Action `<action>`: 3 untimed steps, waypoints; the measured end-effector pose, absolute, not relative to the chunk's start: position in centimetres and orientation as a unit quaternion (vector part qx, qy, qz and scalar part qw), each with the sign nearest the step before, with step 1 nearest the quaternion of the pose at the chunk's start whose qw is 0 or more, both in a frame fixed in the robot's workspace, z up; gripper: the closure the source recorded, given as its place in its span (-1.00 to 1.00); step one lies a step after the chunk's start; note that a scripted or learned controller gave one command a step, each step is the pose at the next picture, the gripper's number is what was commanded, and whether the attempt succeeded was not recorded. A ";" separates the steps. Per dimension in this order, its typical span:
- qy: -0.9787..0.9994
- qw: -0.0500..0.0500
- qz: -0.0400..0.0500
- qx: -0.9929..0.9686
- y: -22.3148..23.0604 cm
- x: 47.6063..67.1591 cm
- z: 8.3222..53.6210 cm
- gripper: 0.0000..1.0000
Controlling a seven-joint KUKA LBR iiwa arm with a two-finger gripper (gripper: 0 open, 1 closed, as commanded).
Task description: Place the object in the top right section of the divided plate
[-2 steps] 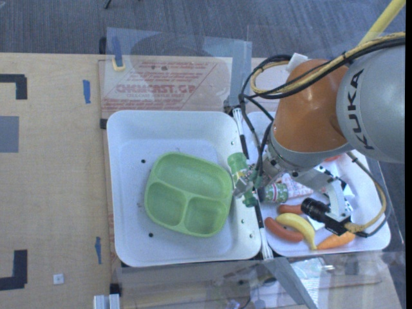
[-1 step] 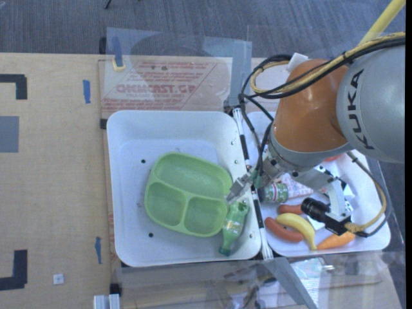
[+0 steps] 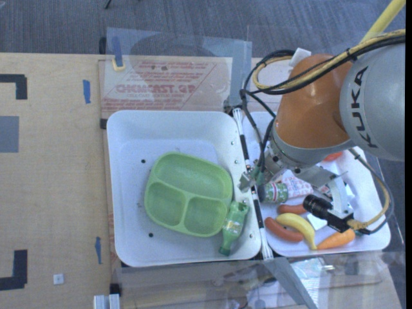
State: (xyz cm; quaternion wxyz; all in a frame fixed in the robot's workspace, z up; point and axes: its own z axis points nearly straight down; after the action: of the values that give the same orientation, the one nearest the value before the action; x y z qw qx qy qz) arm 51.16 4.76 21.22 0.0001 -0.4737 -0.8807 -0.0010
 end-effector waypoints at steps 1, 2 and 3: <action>-0.904 0.000 0.000 -0.427 5.2 48.0 23.9 1.00; -0.921 0.001 0.000 -0.390 6.0 48.0 23.0 1.00; -0.974 0.000 0.000 -0.228 5.4 48.0 23.1 1.00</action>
State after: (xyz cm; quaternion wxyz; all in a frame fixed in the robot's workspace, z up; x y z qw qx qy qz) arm 48.00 5.37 23.13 0.0001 -0.2280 -0.9737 -0.0004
